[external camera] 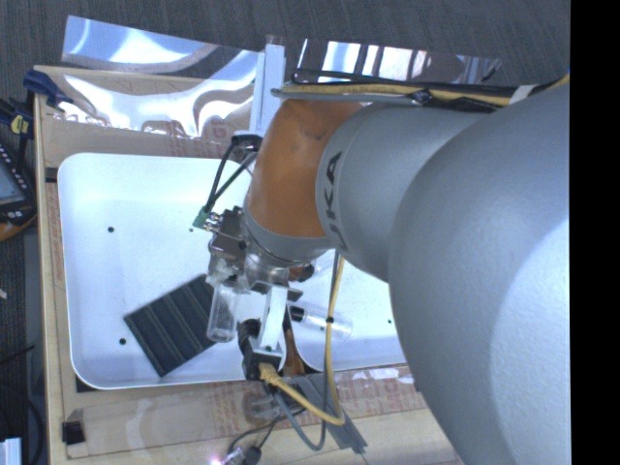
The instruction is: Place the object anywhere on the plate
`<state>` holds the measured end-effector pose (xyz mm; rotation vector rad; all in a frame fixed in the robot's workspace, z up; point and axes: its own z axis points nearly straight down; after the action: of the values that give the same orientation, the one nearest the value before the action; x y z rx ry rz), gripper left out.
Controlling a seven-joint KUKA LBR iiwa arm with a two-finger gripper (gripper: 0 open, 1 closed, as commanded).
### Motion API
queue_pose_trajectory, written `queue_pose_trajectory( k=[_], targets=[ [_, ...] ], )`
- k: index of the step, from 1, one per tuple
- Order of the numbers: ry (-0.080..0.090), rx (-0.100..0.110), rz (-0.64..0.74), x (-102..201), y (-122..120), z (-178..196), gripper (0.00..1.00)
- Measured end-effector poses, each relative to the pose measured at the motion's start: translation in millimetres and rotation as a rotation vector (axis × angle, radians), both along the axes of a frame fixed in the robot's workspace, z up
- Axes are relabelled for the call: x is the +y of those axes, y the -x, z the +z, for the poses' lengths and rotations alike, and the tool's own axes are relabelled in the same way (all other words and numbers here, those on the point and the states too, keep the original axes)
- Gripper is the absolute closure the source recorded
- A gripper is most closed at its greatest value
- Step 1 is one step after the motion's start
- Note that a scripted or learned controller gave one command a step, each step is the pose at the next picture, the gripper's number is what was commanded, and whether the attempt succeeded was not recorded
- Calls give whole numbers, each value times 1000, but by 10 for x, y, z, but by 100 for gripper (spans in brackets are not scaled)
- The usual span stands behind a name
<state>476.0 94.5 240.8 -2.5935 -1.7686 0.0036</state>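
Observation:
A flat, dark, ribbed rectangular piece [167, 329] lies tilted in the near part of the left white bin [107, 201]. My gripper [223, 320] hangs low over the bin, right at the piece's right-hand edge and overlapping it in the view. I cannot make out whether it touches the piece. The big grey arm with its orange band [291, 177] covers the middle and right of the scene and hides what lies beneath it.
A strip of the right bin [363, 342] shows under the arm. Shiny foil-like sheets [145, 61] stand along the back of the bench. The left bin's far and left floor is bare white. Wooden bench edge runs along the front.

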Motion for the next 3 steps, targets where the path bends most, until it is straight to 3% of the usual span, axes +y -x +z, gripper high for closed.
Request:
queue_pose_trajectory(
  k=[1, 2, 3],
  targets=[
    [3, 6, -143, 708, 24, -1201, 100],
    [0, -1, 182, 23, -2, -497, 100],
    [1, 1, -119, 787, 8, -15, 100]
  ],
)
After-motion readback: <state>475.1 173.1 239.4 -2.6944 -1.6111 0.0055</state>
